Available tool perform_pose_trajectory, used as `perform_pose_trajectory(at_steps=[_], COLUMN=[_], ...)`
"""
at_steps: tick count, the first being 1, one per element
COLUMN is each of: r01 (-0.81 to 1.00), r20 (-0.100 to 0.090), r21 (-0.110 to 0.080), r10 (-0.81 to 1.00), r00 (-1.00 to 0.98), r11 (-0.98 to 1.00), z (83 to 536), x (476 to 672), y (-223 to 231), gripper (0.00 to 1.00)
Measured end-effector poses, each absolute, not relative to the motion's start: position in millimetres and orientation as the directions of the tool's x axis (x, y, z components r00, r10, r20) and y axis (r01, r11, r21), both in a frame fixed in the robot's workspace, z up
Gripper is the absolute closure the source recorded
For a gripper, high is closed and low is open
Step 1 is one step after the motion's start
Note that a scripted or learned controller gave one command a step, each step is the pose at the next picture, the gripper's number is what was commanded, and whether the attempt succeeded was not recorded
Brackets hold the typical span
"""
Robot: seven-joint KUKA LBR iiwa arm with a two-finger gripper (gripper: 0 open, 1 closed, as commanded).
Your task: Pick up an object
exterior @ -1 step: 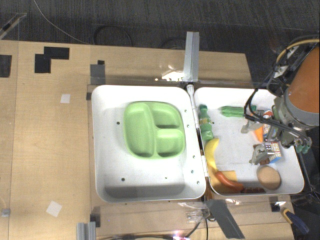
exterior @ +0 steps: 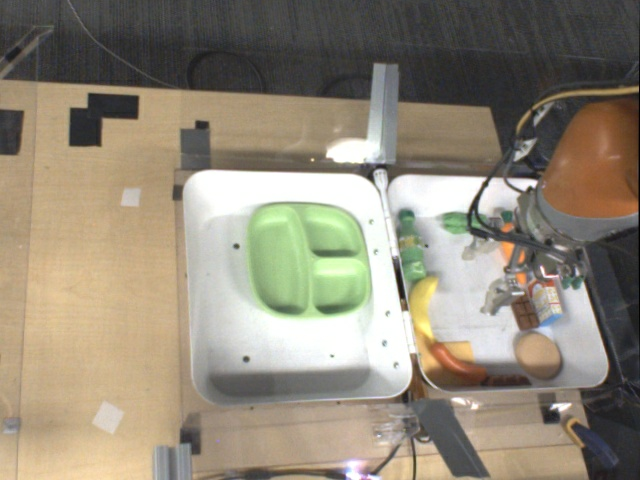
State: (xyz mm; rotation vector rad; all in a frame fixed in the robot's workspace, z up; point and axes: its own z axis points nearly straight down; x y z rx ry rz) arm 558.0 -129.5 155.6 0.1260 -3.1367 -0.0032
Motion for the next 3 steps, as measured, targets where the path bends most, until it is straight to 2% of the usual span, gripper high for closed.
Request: perform_pose_trajectory(at_steps=[1,2,3], r01=[-0.143,-0.151,-0.011], r20=[-0.016,-0.034,-0.017], r21=[-0.005,-0.011,-0.002], r10=[-0.144,-0.151,-0.011], r00=[-0.990,-0.988,-1.000], r11=[0.990,0.989,1.000], z=[90,105,200], x=[548.5,554.1,569.8], y=[-168,-166,-134], gripper=[0.00,1.00,1.00])
